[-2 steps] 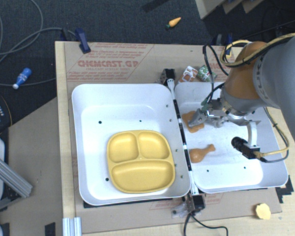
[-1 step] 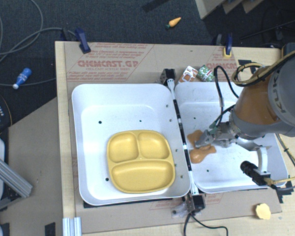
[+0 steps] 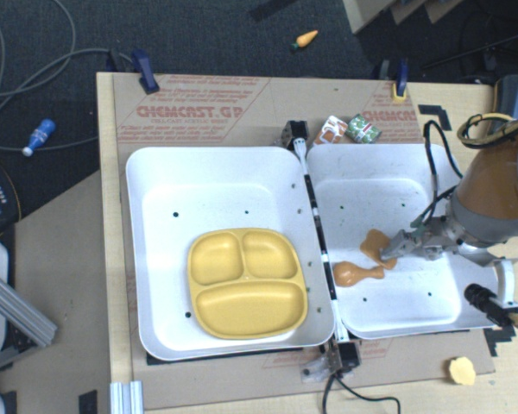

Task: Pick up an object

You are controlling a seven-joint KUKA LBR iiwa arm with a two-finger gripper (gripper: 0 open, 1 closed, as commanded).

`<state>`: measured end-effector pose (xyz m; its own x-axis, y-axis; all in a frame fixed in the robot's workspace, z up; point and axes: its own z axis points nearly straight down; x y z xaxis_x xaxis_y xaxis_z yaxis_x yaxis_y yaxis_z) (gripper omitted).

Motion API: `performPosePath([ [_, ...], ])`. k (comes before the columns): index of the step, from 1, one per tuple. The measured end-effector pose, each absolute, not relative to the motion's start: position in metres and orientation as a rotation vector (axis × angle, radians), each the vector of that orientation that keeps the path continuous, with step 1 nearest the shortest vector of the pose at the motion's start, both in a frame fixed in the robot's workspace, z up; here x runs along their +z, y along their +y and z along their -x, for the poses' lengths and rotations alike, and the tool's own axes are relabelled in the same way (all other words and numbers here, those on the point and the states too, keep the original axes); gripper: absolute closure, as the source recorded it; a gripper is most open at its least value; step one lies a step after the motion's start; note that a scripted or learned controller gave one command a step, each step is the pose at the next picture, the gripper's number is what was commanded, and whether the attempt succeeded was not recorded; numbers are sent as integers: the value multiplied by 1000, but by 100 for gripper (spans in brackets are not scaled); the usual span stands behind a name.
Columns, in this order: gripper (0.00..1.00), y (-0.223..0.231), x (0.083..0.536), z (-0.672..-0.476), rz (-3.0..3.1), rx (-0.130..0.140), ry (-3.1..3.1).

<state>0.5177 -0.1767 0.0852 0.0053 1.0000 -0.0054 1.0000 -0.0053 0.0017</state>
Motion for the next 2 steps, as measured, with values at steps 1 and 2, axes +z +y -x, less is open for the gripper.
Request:
performPosePath([
  [1, 0, -124, 85, -583, -2211, 7, 2227],
  [2, 100, -127, 96, -581, -2217, 4, 2221],
])
